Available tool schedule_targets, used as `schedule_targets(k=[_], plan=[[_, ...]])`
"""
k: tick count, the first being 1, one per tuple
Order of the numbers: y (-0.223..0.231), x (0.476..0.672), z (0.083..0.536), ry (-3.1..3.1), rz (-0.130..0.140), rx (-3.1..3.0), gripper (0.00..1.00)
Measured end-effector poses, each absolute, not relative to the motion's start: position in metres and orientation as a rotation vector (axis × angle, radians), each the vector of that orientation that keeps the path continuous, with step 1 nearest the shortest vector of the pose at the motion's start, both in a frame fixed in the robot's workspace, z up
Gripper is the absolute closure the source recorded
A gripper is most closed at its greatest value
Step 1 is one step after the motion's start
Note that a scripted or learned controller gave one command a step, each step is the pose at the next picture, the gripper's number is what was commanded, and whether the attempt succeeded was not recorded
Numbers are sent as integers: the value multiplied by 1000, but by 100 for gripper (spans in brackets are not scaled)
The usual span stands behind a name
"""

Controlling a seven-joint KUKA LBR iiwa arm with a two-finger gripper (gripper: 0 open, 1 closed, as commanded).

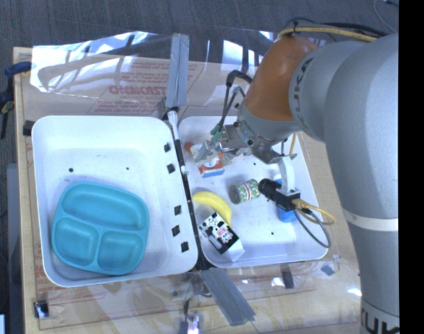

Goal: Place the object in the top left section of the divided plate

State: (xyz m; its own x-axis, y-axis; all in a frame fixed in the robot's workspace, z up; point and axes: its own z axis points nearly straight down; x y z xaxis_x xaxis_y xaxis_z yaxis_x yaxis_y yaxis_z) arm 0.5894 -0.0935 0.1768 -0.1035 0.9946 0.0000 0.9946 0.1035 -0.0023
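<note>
The fingers [219,147] are down in the right bin [306,245], by its far left corner, over some small red and white things [208,167]. I cannot tell if they are shut or spread. Just below them lie a little can [245,191], a banana [213,204] and a black and white box [219,234]. The blue plate [99,226] sits far to their left in the left bin [94,134].
</note>
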Motion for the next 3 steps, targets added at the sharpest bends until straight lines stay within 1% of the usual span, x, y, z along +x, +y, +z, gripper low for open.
schedule_targets(k=[1, 2, 3], plan=[[-69, 524, 190, -2239, 5, -2199, 100], [-53, 476, 192, -2285, 7, -2150, 100], [7, 477, 190, -2278, 4, -2159, 100]])
